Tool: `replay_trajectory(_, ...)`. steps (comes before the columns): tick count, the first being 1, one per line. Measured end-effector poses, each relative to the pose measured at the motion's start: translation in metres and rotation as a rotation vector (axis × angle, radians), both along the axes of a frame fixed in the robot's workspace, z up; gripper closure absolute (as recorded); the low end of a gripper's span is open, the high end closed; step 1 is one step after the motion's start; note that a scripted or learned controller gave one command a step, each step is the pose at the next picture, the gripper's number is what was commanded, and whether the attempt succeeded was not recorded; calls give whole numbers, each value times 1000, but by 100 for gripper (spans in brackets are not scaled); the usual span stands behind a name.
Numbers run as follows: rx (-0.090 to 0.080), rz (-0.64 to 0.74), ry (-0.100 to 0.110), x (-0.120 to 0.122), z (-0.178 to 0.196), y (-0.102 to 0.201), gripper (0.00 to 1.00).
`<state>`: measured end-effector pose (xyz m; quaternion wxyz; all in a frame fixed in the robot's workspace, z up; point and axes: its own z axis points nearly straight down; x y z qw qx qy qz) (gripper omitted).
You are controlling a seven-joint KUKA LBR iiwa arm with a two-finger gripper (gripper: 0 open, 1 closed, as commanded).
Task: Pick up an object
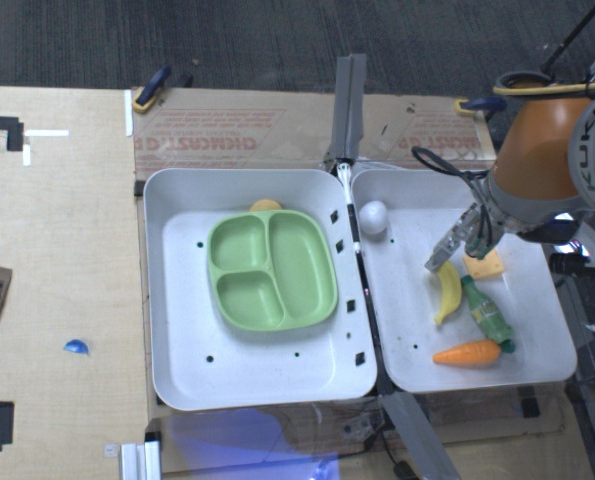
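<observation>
Hovering low in the right white plastic bin [407,368], claw [443,258] just above the curved yellow toy banana [448,293] near the bin's middle; finger spread impossible to judge. Nothing lifted yet; descent, closing and raising left.

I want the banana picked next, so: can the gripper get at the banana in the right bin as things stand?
Probably yes. The gripper hangs just above the top end of the banana, with nothing lying over it. The green bottle sits close along its right side, which could crowd a grasp there.
</observation>
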<state>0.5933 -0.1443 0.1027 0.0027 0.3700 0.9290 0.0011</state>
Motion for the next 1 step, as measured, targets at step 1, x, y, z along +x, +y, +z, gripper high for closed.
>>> replay_trajectory(1, 0, -282, 5, 2, 152, 56, 100)
